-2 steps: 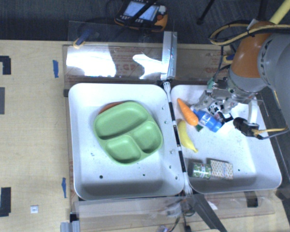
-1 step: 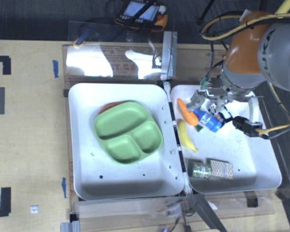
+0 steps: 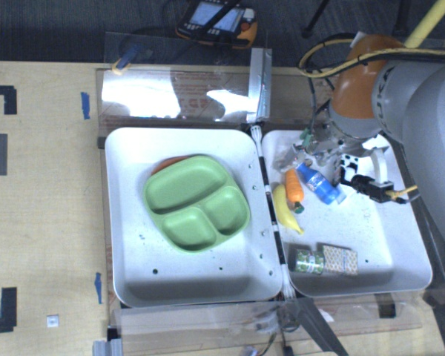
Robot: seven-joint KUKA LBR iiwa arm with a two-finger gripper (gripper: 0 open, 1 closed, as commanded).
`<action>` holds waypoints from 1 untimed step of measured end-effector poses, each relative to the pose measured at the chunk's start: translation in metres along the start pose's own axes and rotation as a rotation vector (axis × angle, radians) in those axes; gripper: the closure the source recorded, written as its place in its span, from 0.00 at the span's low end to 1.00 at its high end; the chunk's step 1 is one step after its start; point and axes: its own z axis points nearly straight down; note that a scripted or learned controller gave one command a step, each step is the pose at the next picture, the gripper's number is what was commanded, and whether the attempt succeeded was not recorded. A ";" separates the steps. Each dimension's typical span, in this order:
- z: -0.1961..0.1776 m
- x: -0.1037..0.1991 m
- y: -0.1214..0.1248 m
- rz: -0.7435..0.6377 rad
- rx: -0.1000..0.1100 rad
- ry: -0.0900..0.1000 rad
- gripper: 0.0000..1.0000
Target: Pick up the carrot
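The carrot [image 3: 294,187], short and orange with a dark green tip toward the front, lies near the left wall of the right bin [image 3: 400,265]. Its left side touches a yellow banana [image 3: 285,209]. A blue bottle [image 3: 320,185] lies just right of it. My gripper [image 3: 312,153] hangs over the back of the right bin, just behind and slightly right of the carrot, above the bottle's far end. I see nothing held between its fingers.
A green can [image 3: 308,262] and a speckled packet [image 3: 339,259] lie at the front of the right bin. The left bin [image 3: 126,221] holds a green divided plate [image 3: 197,202] with something red-orange peeking out behind it. The arm covers the right bin's back right corner.
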 end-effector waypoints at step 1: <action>-0.100 0.069 0.014 -0.074 0.000 0.001 0.00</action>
